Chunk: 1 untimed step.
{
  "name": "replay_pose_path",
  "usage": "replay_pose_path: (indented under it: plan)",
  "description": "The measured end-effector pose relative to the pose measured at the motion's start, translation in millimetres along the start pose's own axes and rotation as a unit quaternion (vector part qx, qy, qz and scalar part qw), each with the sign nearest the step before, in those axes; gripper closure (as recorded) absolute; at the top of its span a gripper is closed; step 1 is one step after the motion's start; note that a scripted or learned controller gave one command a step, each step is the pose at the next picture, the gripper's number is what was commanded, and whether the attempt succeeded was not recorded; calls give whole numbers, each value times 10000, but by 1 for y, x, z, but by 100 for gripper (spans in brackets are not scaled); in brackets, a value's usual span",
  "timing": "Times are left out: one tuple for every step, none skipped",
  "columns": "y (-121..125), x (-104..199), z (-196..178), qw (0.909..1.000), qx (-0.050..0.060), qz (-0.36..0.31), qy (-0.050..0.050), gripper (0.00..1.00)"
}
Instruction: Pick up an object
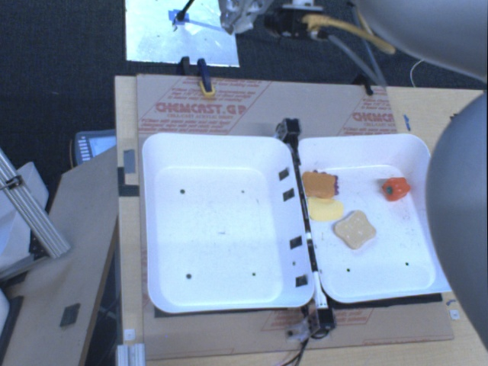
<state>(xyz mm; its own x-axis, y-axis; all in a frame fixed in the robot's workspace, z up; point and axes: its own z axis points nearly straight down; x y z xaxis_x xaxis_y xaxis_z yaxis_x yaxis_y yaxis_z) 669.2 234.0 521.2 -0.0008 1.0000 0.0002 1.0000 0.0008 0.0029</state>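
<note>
Two white bins sit side by side on the bench (229, 101): the left bin (217, 147) and the right bin (366, 143), which holds four items. Orange-and-purple piece (320, 184) at 9 o'clock, just above a yellow flat piece (326, 210); tan bread-like slice (354, 229) near centre; red-orange pepper (395, 189) at 2 o'clock. Gripper (242, 10) hangs beyond the bins at 12 o'clock, holding nothing visible; finger spacing cannot be told.

Smooth grey rounded arm (427, 14) casings are seen. Yellow and grey cables (343, 30) are routed along a metallic gripper (242, 4).
</note>
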Motion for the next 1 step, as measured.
replay_pose_path:
  plan:
    - [-13, 0, 272, 10000, 66, 3, -17, 100]
